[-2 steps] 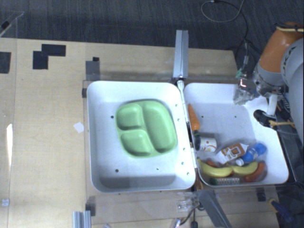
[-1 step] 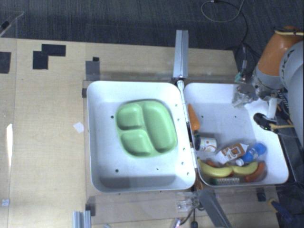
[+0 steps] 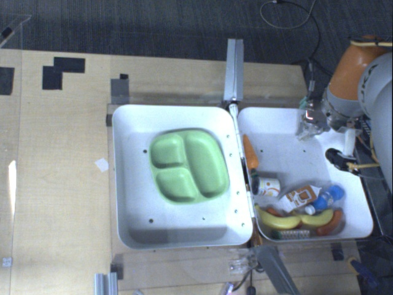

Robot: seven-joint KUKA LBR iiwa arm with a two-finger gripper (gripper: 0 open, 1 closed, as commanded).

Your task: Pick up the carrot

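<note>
The carrot [image 3: 249, 152] lies against the right bin's [image 3: 288, 146] left wall. The end effector [image 3: 309, 125] hovers over that bin's far right; whether it is apart or together, I cannot tell.

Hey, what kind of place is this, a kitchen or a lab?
Probably a robotics lab: a robot arm reaches over two white bins on a wooden bench, with loose cable on carpet.

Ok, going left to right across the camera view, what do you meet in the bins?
Green divided plate in the left bin → carrot at the right bin's left wall → bananas → blue-capped bottle → gripper at the upper right.
</note>
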